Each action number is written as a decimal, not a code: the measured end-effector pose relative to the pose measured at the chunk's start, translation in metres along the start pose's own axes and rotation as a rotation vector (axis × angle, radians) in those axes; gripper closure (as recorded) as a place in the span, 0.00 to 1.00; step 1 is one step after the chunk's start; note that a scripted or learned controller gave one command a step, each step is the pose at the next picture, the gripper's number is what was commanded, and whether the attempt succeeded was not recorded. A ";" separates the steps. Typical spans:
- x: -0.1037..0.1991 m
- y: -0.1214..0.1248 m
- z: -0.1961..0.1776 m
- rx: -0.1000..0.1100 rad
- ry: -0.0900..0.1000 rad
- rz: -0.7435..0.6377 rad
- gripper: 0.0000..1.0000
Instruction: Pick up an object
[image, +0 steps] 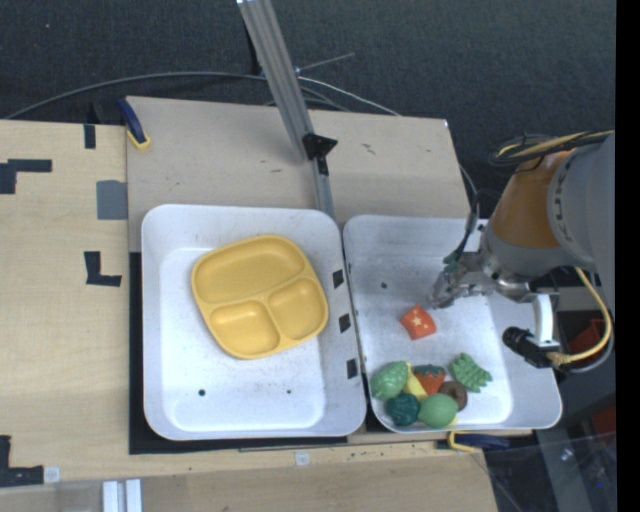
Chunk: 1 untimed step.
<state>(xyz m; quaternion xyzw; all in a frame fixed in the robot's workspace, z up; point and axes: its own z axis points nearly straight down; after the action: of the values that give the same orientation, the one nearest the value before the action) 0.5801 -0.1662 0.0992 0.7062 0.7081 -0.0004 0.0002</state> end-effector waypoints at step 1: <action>-0.007 -0.005 -0.047 -0.002 0.000 0.002 1.00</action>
<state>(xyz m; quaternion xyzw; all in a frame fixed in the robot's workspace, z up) 0.5749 -0.1728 0.1464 0.7070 0.7072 0.0004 0.0011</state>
